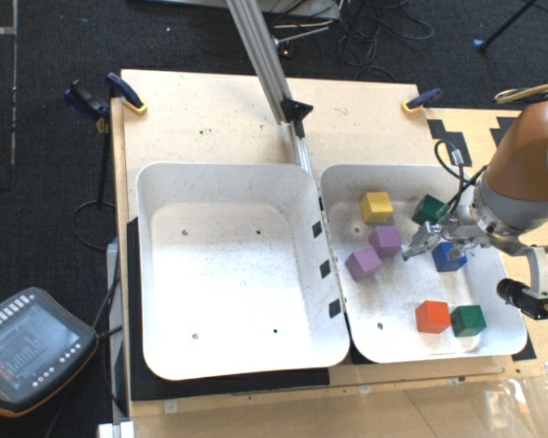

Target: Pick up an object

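The right bin holds several small blocks. A yellow block lies near its back, with two purple blocks just in front of it. A dark green block sits at the back right. An orange block and a second green block lie side by side near the front edge. My gripper reaches in from the right and hangs low over the middle of this bin, right of the purple blocks. A blue block lies directly beside and partly under it.
The left bin stands alongside, sharing the middle rim. A slanted aluminium pole rises from the bench behind the bins. Clamps grip the bench's back corners. A teach pendant lies on the floor at lower left.
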`<state>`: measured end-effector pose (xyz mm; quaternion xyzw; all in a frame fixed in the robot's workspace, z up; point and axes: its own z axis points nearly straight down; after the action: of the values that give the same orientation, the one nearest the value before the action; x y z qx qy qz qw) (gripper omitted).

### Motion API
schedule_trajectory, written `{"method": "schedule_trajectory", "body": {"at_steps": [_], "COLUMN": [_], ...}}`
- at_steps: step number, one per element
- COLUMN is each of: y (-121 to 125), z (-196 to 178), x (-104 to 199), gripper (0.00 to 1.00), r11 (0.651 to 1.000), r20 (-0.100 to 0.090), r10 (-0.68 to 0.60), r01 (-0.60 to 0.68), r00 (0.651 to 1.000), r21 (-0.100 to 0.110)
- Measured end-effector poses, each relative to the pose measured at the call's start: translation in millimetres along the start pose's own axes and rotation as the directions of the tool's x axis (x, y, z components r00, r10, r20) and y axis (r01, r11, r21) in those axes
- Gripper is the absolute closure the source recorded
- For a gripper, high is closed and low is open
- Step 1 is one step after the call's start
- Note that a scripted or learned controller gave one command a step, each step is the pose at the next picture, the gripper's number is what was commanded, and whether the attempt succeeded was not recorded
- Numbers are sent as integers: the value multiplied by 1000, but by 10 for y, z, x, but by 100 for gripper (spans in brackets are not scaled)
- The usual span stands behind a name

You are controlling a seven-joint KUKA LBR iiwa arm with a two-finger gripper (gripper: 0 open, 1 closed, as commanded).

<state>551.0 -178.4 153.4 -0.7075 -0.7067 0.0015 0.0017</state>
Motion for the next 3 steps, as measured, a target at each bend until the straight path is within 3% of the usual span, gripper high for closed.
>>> {"method": "schedule_trajectory", "body": {"at_steps": [1,2,3], "y": [44,16,27], "z": [317,270,-367], "x": [-5,2,22], "gripper": [0,100,100], "r11": [1000,1000,1000], "r20": [5,1,2], "r10": [-2,-1,-4], "r01": [2,1,4], "r00": [1000,1000,1000], "r21": [-18,-8,-11]}}
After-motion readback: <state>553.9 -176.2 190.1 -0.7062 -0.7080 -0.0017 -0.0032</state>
